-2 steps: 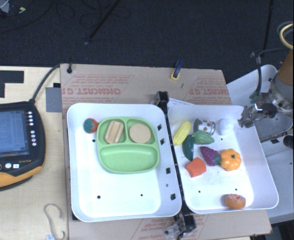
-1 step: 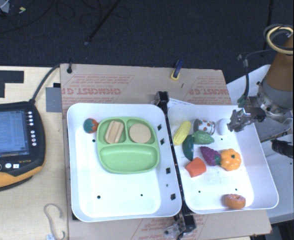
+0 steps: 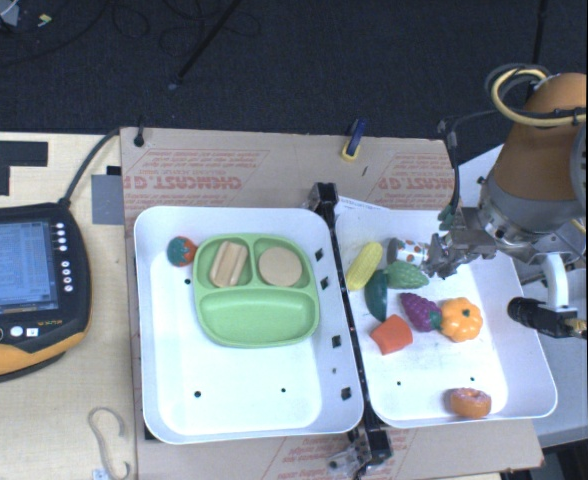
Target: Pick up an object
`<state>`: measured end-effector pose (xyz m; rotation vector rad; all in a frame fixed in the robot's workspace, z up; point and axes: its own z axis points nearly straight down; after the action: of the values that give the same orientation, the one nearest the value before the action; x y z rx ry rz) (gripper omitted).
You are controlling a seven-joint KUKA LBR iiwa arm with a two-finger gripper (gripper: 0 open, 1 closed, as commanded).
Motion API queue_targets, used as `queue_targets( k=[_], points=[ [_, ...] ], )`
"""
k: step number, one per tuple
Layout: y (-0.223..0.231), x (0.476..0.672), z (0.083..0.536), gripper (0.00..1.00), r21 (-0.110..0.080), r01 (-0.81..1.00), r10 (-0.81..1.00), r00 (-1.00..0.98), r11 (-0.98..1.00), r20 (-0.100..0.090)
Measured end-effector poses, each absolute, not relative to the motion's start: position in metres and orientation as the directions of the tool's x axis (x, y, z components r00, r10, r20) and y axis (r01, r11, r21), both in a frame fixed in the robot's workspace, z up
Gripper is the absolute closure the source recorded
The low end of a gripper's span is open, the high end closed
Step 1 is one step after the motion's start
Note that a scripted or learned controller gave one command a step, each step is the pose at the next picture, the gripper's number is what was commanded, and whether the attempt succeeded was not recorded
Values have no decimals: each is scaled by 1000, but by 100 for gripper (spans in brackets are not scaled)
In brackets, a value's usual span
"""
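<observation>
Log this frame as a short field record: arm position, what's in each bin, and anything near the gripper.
arm: reaches in from the right, gripper low over the right bin
nearest items: green vegetable, small white-and-red object
right bin also: corn, dark green vegetable, purple grapes, orange pumpkin, red block, orange-brown item
left bin: green divided plate, small red-green ball
grasp: cannot tell

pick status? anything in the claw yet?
Done: the arm is in over the right bin, with the claw low at the toy cluster, beside the green leafy piece and the yellow corn. In hand: nothing visibly gripped; the finger state is unreadable from this angle. Left: the grasp and lift. The orange pumpkin, purple grapes and red piece lie on the bin floor.
</observation>
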<state>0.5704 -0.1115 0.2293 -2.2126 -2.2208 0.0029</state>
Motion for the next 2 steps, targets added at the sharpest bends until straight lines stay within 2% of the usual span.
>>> queue_targets(
  k=[1,2],
  points=[
    [-65,539,237,100,-6,1000,1000,-3,4,3],
    [-19,523,232,100,-7,1000,1000,-3,3,3]
  ],
)
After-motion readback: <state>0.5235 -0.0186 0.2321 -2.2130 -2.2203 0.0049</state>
